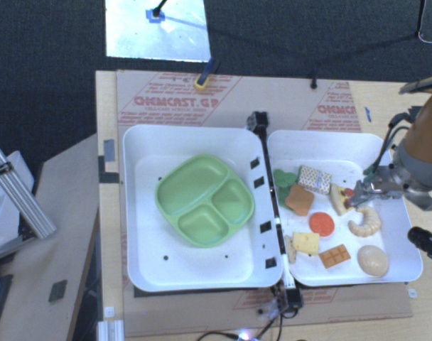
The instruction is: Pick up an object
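Note:
The right bin [393,151] holds several toy foods: a checkered box [315,179], a brown bun [299,199], a red tomato slice [321,224], a yellow cheese wedge [306,243], an orange waffle [335,256], a pale egg [373,260], a curled shrimp [365,222] and a cream wedge [338,199]. My gripper [361,192] reaches in from the right, low over the bin, just right of the cream wedge and above the shrimp. Whether anything is in its grasp is unclear.
The left bin [141,151] carries a green divided plate [204,200]. A black hinged divider [267,190] runs between the bins. A green item [284,178] lies by the divider in the right bin. Cardboard lies under both bins.

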`<move>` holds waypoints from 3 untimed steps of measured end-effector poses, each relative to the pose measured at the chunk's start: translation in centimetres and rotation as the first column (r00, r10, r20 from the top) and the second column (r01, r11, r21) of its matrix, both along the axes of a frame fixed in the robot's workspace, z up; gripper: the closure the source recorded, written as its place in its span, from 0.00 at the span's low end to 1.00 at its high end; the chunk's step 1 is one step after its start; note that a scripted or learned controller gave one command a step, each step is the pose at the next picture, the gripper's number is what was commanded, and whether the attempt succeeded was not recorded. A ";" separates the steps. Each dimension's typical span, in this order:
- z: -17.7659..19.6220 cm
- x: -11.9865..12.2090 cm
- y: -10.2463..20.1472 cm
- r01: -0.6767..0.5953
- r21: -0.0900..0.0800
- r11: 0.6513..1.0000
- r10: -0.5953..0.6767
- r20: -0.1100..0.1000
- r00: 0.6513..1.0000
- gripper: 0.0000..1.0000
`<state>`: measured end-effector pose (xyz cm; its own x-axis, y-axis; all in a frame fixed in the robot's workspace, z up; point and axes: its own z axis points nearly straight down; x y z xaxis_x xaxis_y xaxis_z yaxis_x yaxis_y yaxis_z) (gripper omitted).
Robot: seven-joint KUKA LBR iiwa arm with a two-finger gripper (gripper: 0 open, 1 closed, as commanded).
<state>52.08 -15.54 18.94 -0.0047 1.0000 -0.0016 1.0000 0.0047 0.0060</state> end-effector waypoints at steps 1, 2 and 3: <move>3.7 0.2 0.0 0.000 0.000 1.000 0.000 0.000 1.000 1.00; 3.2 2.3 4.0 -0.004 0.003 1.000 0.004 -0.003 1.000 1.00; 2.3 4.9 8.6 -0.004 0.003 1.000 0.004 -0.003 1.000 1.00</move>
